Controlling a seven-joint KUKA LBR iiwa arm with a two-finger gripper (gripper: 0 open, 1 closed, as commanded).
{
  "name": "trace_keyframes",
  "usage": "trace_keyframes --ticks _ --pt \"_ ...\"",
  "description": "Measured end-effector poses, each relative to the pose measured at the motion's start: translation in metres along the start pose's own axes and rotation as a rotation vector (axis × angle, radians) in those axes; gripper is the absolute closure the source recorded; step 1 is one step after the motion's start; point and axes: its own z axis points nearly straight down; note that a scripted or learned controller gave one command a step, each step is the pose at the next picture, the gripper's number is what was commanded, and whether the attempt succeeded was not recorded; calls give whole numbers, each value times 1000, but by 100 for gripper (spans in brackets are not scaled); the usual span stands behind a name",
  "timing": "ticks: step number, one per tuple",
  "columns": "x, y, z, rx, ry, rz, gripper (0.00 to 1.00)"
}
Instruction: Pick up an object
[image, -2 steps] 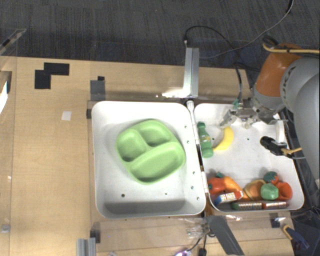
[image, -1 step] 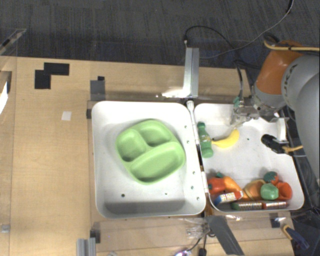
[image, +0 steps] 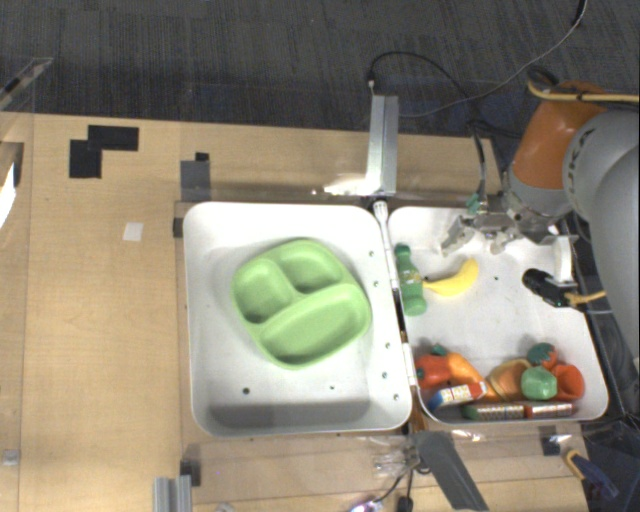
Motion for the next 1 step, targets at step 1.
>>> trace_keyframes --ticks 1 --pt "-7 -51 9 -5 0 65 0"
